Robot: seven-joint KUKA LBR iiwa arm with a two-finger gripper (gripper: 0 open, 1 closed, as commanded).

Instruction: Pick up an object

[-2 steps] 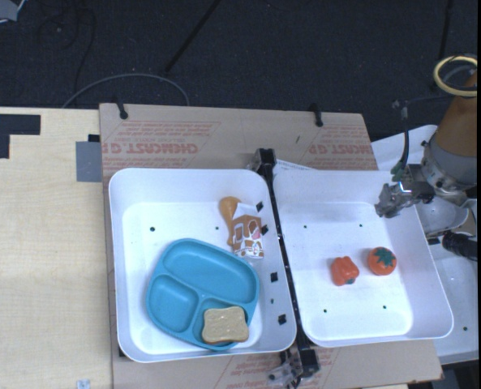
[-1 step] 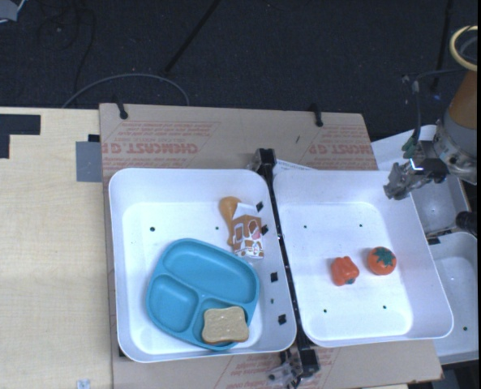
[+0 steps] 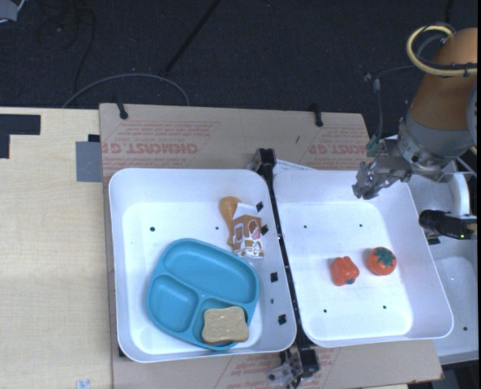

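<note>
Jaws are hanging over the upper right corner of the right bin, and I cannot tell if they are open or closed, because they are looking like one dark grey lump from this angle. Nothing is showing between them. The arm is reaching in from the right, with its orange band high up and the grey wrist pointing down and to the left toward the bin.

Below the jaws, well apart from them, two small orange-red objects are lying on the floor of the right bin: one pepper-like toy and one tomato-like toy with a green top. They are sitting near each other but not touching.

The left bin is carrying four things. One blue divided plate is lying flat, and one slice of toy bread is resting in its lower right compartment. Just beside the upper right edge of the plate, one small white and brown packet is lying, and one brown toy piece is touching its upper left side.

Both bins are sitting side by side on a cardboard sheet on the table.
</note>
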